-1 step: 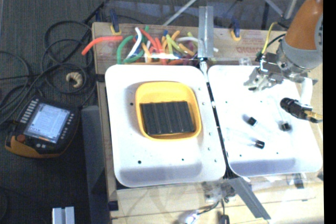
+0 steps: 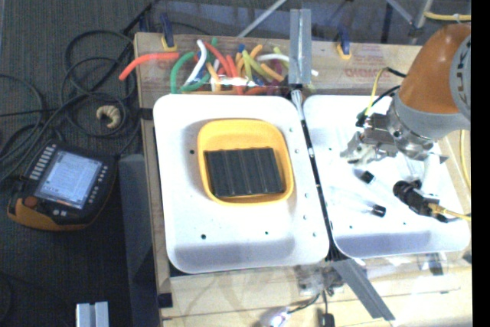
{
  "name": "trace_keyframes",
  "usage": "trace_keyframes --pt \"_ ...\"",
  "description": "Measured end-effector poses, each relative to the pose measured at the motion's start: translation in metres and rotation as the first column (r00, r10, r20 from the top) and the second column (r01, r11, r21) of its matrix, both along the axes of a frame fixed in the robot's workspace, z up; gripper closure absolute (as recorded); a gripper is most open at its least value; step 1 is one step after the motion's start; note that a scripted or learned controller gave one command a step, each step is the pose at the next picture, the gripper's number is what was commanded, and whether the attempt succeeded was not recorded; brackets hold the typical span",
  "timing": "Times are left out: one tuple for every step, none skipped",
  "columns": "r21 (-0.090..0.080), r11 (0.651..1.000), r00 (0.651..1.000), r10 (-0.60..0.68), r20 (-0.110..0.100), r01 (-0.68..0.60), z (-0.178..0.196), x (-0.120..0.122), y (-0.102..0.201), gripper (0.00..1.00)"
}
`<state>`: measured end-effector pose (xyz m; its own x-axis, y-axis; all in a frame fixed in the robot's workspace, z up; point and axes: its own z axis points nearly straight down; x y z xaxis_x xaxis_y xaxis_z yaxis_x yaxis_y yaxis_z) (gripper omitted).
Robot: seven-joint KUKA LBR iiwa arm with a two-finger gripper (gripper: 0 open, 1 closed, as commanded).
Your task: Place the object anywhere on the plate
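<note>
Over right bin (image 2: 337, 237), claw (image 2: 366, 165) hangs low; finger state cannot be told. Small dark object (image 2: 376, 209) lies on bin floor near claw. Yellow plate (image 2: 243, 161), dark ribbed centre, sits in left bin (image 2: 180, 241).

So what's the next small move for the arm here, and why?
Probably a short descent onto the small dark object in the right bin. The gripper hovers just above it, nothing is visibly between its fingers, and the yellow plate sits in the left bin, away from the arm.
</note>
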<state>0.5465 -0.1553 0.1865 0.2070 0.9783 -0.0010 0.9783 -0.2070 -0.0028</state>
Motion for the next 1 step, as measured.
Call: trace_keyframes --pt "0.001 0.990 0.990 0.143 0.001 -0.143 -0.0295 -0.0523 0.0321 1.00"
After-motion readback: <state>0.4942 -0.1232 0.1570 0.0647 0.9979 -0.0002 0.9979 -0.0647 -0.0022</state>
